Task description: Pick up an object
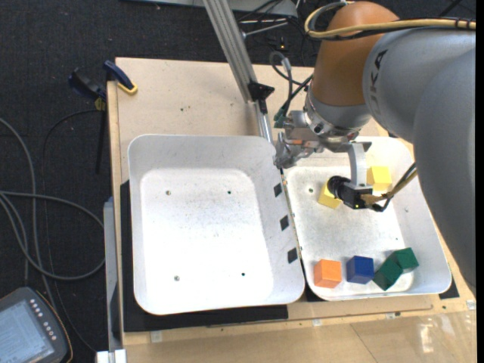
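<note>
Along the near wall of the right bin an orange block, a blue block and green blocks sit in a row, well apart from the gripper. Farther in lies a yellow block, with a second yellow block beyond it to the right. The gripper hangs at the bin's far left corner, by the wall shared with the left bin, so the first yellow block seems the likeliest pick, nearward and to its right; whether the gripper is released or clenched I cannot tell.
</note>
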Available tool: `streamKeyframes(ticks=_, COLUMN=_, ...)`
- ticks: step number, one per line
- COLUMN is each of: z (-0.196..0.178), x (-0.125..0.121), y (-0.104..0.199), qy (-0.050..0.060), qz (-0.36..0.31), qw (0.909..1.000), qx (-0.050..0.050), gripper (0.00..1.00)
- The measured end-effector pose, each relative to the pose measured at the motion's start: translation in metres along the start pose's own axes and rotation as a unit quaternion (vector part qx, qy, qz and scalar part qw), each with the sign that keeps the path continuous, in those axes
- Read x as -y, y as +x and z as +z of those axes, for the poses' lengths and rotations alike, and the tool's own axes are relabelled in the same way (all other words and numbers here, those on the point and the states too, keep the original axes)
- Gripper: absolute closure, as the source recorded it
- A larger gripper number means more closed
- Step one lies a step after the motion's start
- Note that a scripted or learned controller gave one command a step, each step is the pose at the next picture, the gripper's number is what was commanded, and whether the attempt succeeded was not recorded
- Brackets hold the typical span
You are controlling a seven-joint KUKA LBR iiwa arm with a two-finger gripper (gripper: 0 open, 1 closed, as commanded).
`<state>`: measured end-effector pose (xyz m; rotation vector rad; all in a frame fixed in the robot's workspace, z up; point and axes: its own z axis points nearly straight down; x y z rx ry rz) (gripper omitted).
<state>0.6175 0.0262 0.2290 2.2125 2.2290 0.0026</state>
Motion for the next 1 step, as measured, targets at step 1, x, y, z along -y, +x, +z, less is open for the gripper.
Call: streamKeyframes(ticks=1, z=0.0050, x=-0.0188, y=0.0586, qy=0.000, qz=0.000, qw=1.0000, qx=0.000, gripper=1.00)
